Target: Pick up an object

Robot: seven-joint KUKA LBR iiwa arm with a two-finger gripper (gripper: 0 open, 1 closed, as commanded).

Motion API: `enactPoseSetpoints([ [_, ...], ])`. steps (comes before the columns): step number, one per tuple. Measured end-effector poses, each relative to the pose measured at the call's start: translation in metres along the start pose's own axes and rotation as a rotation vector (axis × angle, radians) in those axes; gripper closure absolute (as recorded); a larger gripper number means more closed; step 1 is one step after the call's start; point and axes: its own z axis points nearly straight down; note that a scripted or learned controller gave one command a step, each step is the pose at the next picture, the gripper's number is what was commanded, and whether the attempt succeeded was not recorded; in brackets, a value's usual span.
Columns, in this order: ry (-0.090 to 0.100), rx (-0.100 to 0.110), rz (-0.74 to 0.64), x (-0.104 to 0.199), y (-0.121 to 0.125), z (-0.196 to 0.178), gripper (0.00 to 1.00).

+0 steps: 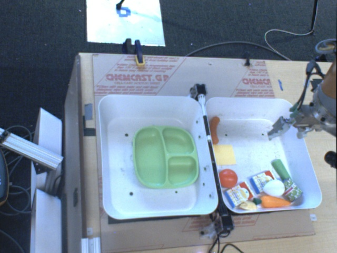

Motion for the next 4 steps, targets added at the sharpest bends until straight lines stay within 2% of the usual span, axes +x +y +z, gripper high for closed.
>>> enactPoseSetpoints([
  [1, 0.001, 0.001, 0.001, 0.058, 0.012, 0.157, 0.0],
  [2, -0.002, -0.005, 0.002, -0.004, -0.019, -0.041, 0.0],
  [3, 0.001, 0.003, 0.002, 0.009, 0.002, 0.101, 0.0],
  [4, 0.001, 0.0, 0.0, 0.068, 0.03, 0.159, 0.0],
])
